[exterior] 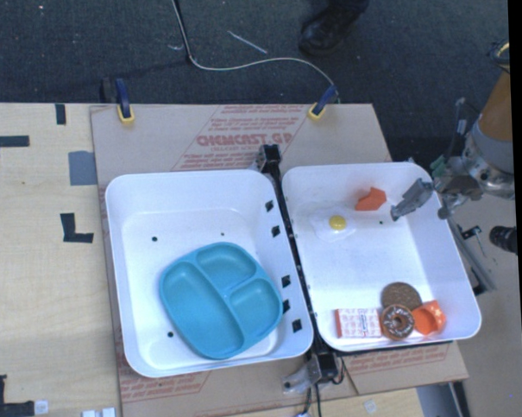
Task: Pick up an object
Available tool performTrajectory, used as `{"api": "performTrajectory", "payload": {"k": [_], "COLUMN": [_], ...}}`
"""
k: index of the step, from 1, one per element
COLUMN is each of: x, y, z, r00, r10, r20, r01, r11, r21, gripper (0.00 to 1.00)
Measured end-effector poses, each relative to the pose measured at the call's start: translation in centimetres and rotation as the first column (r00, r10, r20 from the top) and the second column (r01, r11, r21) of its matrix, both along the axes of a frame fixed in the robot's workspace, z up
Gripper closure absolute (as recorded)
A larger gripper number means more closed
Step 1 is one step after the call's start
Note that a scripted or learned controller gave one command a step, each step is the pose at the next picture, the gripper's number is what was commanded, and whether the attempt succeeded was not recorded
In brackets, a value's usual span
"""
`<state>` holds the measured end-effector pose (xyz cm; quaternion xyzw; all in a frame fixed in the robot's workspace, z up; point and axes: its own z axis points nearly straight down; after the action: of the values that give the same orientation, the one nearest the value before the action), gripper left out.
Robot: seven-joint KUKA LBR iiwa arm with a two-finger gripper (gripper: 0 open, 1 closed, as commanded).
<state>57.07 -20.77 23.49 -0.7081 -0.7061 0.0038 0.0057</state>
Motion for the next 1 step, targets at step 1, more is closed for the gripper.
{"api": "performTrajectory", "payload": {"k": [1], "x": [0.28], "y": [0.06], "z": [0.73], "r00": [1.0], "r10": [0.004], "r20": [0.012], "r01": [-0.004], "r11": [1.0], "r21": [-0.003], "gripper": [0.0]}}
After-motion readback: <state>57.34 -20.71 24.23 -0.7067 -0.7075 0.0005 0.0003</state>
